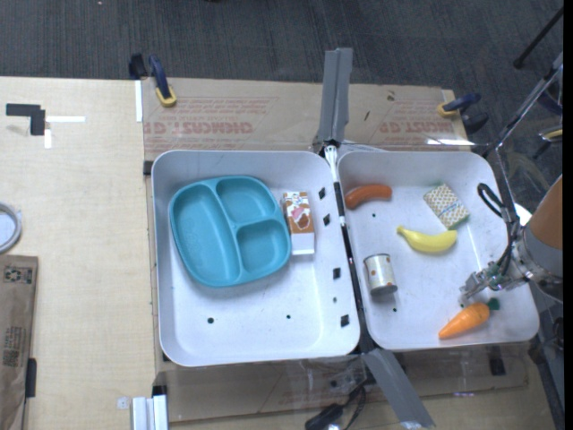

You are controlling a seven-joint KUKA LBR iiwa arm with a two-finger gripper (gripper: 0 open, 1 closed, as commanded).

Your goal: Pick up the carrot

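Bench: pale wood-toned top on the left, brown cardboard under the far side of the bins, dark carpet beyond.
Writing: red mirrored lettering printed along the cardboard, too garbled to read.
Left bin: shallow white plastic tub with rounded corners.
Blue tray: smooth turquoise plate with three compartments, lying in the far left of the left bin.
Small box: white and red printed carton touching the tray's right edge; its print is too small to read.
Right bin: matching white tub.
Sausage: orange-red rounded piece, far left.
Can: small metal cylinder, near the left wall.
Banana: yellow curved toy, middle.
Sponge: patterned pale block, far right.
Carrot: orange tapered toy with green top, near right corner.
Gripper: metallic fingers just above the carrot's green end; their spread cannot be made out.
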